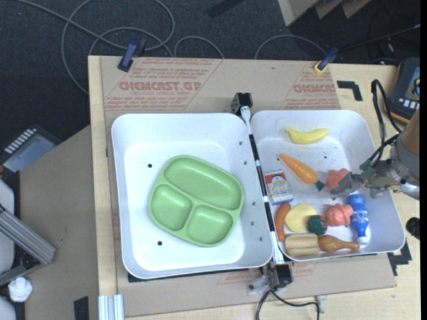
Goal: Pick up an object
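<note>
The right bin [353,122] holds several toy foods. A yellow banana [307,135] lies at the back and an orange carrot [298,168] in the middle. A small red and white box [277,187] leans by the left wall. Toward the front are a yellow fruit [300,216], a pink piece [339,213], a blue and white bottle [359,220] and a brown drumstick [337,245]. My gripper [351,183] reaches in from the right, low over the bin. It sits right beside a salmon-red piece [336,177] and just above the bottle.
The left bin [127,135] carries a green divided plate [195,200]. A black hinge strip [257,172] runs between the bins. Cables [379,122] hang near the arm at the right bin's rim. Clamps sit on the cardboard at the back.
</note>
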Controlling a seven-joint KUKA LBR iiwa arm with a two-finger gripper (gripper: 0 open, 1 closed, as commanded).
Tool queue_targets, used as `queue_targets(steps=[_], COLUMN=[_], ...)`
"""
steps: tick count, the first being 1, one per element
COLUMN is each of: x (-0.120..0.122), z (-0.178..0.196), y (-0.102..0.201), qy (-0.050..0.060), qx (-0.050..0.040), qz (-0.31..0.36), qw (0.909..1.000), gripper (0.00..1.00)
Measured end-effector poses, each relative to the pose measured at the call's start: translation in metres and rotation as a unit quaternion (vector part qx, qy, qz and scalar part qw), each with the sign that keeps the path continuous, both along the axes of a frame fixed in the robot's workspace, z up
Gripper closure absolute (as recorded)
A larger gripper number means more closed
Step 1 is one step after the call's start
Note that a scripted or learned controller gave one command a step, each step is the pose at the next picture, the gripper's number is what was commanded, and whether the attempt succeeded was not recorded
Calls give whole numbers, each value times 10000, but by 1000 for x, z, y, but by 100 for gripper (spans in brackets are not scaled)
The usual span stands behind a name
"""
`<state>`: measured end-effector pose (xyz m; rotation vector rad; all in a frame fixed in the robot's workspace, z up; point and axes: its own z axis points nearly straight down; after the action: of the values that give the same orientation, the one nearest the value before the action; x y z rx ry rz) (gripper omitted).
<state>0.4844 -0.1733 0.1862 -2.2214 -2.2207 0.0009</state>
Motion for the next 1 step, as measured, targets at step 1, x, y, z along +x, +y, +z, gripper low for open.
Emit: queue_targets(steps=[1], x=[50], z=[-102], y=[-13], qy=[-4], qx=[-1], qz=[3], qw=[10000], gripper=[0])
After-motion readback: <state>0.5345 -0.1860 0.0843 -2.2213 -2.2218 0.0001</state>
